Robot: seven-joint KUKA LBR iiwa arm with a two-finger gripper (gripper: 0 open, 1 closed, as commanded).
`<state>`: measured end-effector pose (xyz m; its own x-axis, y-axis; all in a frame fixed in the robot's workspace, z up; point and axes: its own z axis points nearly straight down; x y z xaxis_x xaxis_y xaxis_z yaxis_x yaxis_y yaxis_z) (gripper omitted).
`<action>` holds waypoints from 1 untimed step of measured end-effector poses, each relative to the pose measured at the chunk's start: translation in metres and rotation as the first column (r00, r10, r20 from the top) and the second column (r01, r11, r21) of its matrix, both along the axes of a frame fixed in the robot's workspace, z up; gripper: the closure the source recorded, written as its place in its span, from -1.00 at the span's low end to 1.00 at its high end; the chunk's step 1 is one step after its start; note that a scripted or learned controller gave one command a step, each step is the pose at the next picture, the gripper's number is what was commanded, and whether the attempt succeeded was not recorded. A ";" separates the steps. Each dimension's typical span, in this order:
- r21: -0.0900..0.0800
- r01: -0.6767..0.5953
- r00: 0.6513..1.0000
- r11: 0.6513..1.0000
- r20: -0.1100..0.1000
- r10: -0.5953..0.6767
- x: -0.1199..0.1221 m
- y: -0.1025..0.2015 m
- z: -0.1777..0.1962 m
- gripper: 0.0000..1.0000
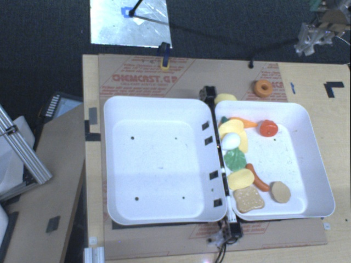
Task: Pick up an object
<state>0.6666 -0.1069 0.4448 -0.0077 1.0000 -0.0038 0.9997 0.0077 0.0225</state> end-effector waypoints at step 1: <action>0.004 0.000 1.000 1.000 -0.017 0.000 -0.030 0.044 0.034 1.00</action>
